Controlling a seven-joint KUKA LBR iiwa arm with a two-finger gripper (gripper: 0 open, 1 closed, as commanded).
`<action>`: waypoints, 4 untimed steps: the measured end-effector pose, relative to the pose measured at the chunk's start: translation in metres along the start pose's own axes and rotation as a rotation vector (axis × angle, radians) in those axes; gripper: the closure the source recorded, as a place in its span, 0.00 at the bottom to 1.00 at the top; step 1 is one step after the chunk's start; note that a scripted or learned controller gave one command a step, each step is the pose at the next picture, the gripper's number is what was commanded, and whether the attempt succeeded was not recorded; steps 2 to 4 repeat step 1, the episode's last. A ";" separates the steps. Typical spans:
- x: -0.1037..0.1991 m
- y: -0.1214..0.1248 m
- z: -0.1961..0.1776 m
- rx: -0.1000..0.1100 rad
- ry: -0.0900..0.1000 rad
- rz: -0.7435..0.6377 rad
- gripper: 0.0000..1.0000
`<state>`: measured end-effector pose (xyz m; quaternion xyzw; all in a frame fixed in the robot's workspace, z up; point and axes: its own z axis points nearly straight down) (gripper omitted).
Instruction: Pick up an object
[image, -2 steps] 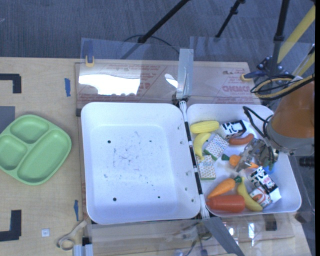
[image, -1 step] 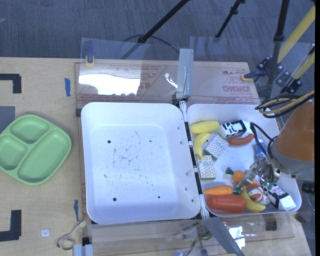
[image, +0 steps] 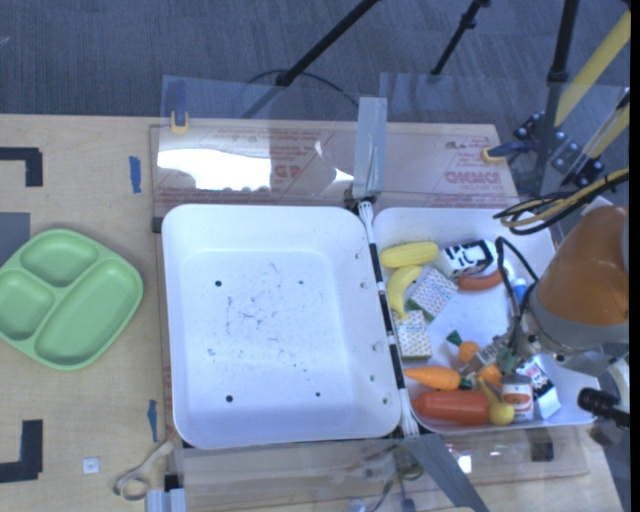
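Over right bin (image: 585, 425), near corner: end effector (image: 497, 352) down low among the toys, tips just beside small orange pieces; can't tell how far open, nothing visibly held between fingers. Judged as mid-approach or grasp attempt, pick not done. Left to do: close on one item, lift clear of bin.

Counts, large to small:
- tabletop (image: 70, 420), 1, light wood.
- white bins, 2: left bin (image: 180, 240) bare apart from scuff marks and dark dots; right bin carrying all the toys.
- grey arm (image: 590, 285), 1, orange band, reaching from right.
- green divided plate (image: 65, 297), 1, far left on tabletop, three compartments, well apart from bins.
- yellow banana-like pieces, 2: one (image: 408, 255) at far side of right bin, one (image: 400, 287) curved just near of it.
- red sausage-like toy (image: 452, 405), 1, near edge of right bin.
- carrot (image: 433, 377), 1, touching far side of red toy.
- checked packet (image: 431, 294), 1; cracker-like block (image: 414, 338), 1.
- small red piece (image: 480, 281) by a black-and-white item (image: 463, 257), 1 each.
- small clutter by the tips: too jumbled to count.

Likely target: orange bits (image: 468, 351) next to tips, a guess only.
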<state>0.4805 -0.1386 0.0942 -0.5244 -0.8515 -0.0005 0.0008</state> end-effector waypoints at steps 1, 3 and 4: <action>0.012 0.027 -0.112 0.001 -0.002 0.214 1.00; 0.012 0.027 -0.112 0.001 -0.002 0.214 1.00; 0.012 0.027 -0.112 0.001 -0.002 0.214 1.00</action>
